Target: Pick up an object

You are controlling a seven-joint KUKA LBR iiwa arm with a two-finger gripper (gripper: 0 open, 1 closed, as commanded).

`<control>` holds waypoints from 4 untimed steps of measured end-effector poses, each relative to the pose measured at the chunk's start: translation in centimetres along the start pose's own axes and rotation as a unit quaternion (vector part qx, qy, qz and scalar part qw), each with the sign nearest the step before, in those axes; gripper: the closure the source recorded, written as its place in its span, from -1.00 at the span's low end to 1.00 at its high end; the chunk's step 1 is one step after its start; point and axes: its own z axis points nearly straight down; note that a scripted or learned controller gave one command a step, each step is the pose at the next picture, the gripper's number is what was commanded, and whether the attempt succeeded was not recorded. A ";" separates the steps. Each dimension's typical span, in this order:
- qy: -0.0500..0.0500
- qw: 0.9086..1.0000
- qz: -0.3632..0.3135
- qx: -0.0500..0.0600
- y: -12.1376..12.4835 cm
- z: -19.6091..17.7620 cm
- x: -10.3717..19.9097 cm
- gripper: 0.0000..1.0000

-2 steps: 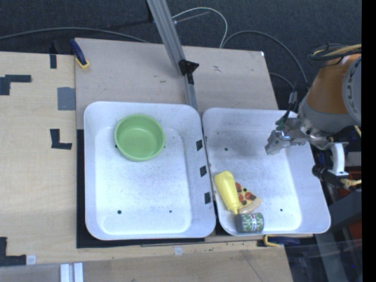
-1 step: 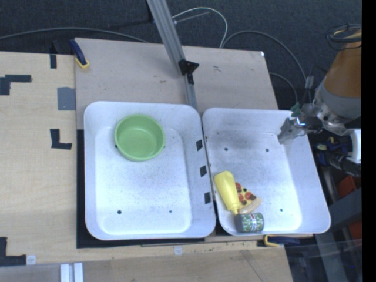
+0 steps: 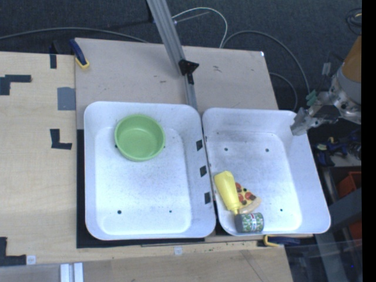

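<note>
The gripper (image 3: 301, 122) hangs over the right bin's (image 3: 305, 175) upper right rim; whether it is wide or narrow cannot be told. The yellow bottle (image 3: 227, 191) lies well apart from it, near the bin's lower left corner, beside a small can (image 3: 250, 222).

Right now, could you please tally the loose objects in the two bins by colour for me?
Green: 2, the green bowl in the left bin and the small green can in the right bin
Yellow: 1, the yellow bottle
Multicoloured: 1, the pizza slice toy
Total: 4
</note>
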 end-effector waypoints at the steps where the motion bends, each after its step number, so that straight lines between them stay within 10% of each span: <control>1: 0.002 1.000 -0.002 0.002 -0.1 0.1 5.1 1.00; 4: 0.002 1.000 -0.003 0.004 1.9 2.9 21.6 1.00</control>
